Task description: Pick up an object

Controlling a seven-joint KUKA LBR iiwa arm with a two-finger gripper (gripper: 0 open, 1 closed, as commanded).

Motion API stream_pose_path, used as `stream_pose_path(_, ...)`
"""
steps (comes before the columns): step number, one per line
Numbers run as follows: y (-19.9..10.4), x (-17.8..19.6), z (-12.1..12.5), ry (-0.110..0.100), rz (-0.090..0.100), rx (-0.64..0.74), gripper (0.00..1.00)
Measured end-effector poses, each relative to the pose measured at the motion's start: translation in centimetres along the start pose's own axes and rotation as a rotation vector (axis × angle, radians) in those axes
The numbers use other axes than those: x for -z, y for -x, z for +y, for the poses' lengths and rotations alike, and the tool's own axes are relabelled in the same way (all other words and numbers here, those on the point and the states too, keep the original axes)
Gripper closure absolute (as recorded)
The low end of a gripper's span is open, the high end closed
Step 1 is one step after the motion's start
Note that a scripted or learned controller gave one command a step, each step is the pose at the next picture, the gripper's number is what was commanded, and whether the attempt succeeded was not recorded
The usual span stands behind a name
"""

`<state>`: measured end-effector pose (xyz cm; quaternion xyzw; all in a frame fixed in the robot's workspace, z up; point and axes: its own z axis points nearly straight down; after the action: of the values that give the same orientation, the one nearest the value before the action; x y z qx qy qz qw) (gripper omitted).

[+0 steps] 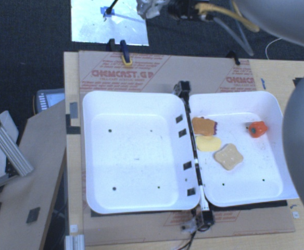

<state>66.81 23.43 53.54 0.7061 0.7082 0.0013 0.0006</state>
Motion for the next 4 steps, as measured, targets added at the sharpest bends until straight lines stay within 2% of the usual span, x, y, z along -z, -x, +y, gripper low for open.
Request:
stream_pose_path(1, 0.0, 0.0, 0.0, 0.0, 0.0, 0.001, 0.0)
stream_pose_path(2, 0.0, 1.2, 0.0, 0.003, 0.001, 0.004, 1.0)
stream_pose_path(3, -0.1, 1.1, 0.0, 0.002, 0.001, 0.005, 0.0)
stream_pose_path(4, -0.1, 2.3, 0.0, 0.004, 0.001, 0.008, 1.0)
